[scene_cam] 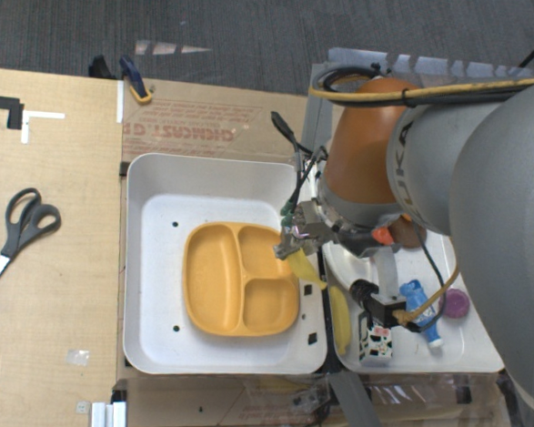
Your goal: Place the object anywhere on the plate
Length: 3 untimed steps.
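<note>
The yellow plate (235, 279) with three compartments lies in the left white bin (149, 337). My gripper (292, 242) hangs over the plate's right rim, close to the wall between the two bins. A yellow piece (305, 268) shows just beneath the gripper, at the plate's right edge. It is too hidden to tell whether it is held or lying there. It seems to run on into a long yellow banana-like thing (339, 318) along the left side of the right bin (476, 355).
The right bin holds a blue item (413, 296), a purple ball (458, 304), a small orange thing (384, 234) and a black-and-white item (378, 344). Scissors (20, 227) lie on the wooden bench to the left. The arm's bulk covers much of the right bin.
</note>
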Motion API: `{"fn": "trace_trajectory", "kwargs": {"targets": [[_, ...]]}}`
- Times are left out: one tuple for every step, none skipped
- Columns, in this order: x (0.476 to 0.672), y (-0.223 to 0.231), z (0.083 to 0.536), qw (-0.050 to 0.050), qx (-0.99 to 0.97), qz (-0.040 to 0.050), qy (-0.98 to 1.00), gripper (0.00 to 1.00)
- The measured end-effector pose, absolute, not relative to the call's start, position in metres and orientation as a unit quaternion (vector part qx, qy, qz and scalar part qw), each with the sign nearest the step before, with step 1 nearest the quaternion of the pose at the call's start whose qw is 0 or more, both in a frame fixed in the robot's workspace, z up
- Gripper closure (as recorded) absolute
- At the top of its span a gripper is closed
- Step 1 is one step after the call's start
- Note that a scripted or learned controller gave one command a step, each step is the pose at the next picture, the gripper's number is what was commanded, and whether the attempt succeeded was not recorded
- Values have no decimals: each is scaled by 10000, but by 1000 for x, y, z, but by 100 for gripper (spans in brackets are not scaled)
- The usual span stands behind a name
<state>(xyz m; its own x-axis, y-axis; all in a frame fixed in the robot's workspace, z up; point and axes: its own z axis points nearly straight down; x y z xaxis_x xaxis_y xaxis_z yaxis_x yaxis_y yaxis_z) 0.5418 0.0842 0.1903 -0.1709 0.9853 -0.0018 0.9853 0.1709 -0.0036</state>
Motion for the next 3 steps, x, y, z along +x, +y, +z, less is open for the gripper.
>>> {"fn": "trace_trajectory", "kwargs": {"targets": [[541, 163, 251, 0, -6451, 21, -7641, 100], [501, 204, 302, -4, -4709, 15, -8822, 100], [501, 204, 302, -3, -4707, 16, -8823, 0]]}}
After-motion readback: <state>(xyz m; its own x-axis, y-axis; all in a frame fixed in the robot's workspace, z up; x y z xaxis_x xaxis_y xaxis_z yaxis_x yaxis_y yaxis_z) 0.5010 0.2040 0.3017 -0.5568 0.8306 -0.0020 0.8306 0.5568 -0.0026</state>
